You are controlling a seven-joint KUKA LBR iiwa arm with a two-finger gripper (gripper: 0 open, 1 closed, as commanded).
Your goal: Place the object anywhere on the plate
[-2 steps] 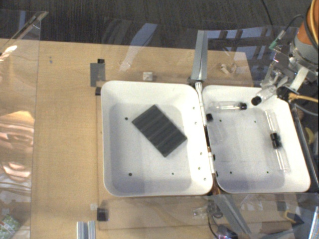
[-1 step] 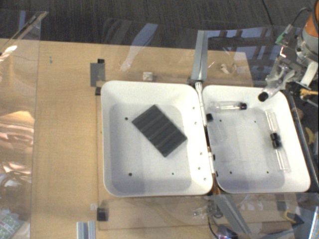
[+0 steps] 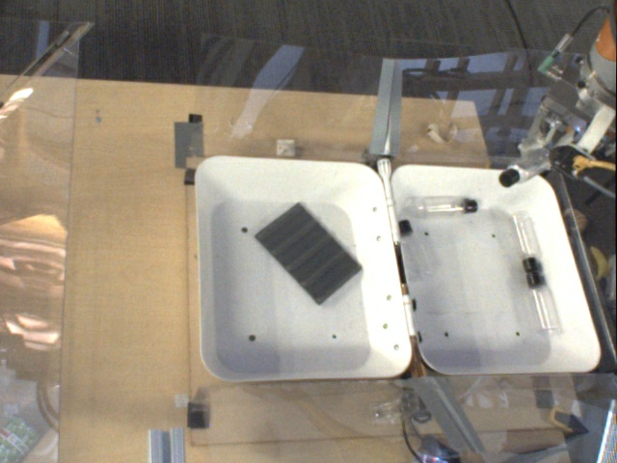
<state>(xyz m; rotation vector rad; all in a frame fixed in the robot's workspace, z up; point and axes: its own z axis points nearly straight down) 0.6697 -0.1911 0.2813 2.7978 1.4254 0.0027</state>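
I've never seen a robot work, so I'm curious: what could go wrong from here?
The clear tube at the far end of the right bin looks round and smooth, so it may roll or slip. The second tube lies close along that bin's right wall, leaving little room to grasp. The dark plate sits in the left bin, so any carry must cross both rims.

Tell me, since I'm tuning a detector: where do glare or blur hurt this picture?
Camera view: orange-white glare on the clear panel at left; the clear black-capped tubes fade into the right white bin; the dark grey ribbed plate reads sharp.
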